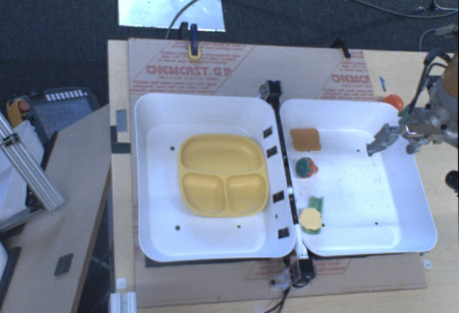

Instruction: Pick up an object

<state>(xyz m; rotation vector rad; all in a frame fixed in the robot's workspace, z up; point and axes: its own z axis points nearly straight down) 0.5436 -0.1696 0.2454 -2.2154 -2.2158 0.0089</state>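
Landmark: right bin, white and shallow, lying just beside the left bin on the bench
Arm: reaches in over the right bin's right rim, near its far corner
Gripper: hangs above the right bin's far right part, pointing towards the bin's middle; nothing shows between its fingers, and whether they are apart or together I cannot tell
Brown block: flat on the right bin's floor, near its far left corner, well apart from the gripper
Ball: red and green, on the right bin's floor along its left wall, just nearer the camera than the brown block
Yellow disc: on the right bin's floor by its left wall, towards the near corner
Green piece: touching the yellow disc on its far side, inside the right bin
Tray: yellow, three compartments, lies flat in the middle of the left bin, left of the right bin's wall
Orange thing: on the bench just beyond the right bin's far right corner
Clamp: yellow and dark, at the bench's far edge, well left of the right bin
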